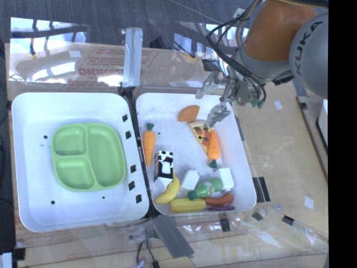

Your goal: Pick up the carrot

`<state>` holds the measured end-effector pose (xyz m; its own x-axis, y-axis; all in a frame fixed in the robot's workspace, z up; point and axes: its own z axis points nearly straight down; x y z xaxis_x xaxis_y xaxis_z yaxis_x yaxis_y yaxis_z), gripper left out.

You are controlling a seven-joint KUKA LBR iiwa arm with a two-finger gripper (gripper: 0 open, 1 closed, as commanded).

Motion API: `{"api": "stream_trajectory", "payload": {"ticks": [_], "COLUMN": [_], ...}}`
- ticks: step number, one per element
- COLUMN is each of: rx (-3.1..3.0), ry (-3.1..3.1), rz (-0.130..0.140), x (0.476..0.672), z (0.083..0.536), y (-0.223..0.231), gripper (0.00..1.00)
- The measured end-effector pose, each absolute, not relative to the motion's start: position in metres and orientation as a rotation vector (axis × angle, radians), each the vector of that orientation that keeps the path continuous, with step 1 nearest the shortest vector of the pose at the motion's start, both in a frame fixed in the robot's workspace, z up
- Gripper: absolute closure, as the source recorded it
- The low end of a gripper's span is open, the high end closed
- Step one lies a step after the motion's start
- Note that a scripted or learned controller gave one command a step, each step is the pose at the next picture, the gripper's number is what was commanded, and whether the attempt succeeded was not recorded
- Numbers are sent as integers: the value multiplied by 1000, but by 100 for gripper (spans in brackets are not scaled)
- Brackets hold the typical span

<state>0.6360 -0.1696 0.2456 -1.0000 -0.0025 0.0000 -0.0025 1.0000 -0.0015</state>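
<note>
- Above the back right corner of the right bin point(240, 149) hangs the pincer point(218, 114), its fingers slightly apart with nothing between them.
- Just under the fingertips lies a pizza slice point(198, 132), and touching its lower right edge is a carrot point(213, 145) with its green end pointing toward the front of the bin.
- Just left of the pincer sits an orange, rounded piece point(189, 113).
- Farther left, along the bin's left wall, lies a second carrot point(149, 144), green top toward the back.
- Farther toward the front of the bin from the pincer: a black-and-white box point(164, 166), a banana point(169, 191), white blocks point(225, 178) and a red sausage point(220, 200).
- Farthest left, the left bin point(28, 205) holds a green divided plate point(89, 156).
</note>
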Motion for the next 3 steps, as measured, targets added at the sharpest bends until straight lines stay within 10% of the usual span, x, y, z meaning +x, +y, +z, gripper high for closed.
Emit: {"api": "stream_trajectory", "payload": {"ticks": [2, 3], "rx": [526, 541], "ry": [-3096, -3098], "rz": [-2, 0], "x": [590, 592], "z": [91, 103], "y": [-207, -205], "gripper": [0, 100]}}
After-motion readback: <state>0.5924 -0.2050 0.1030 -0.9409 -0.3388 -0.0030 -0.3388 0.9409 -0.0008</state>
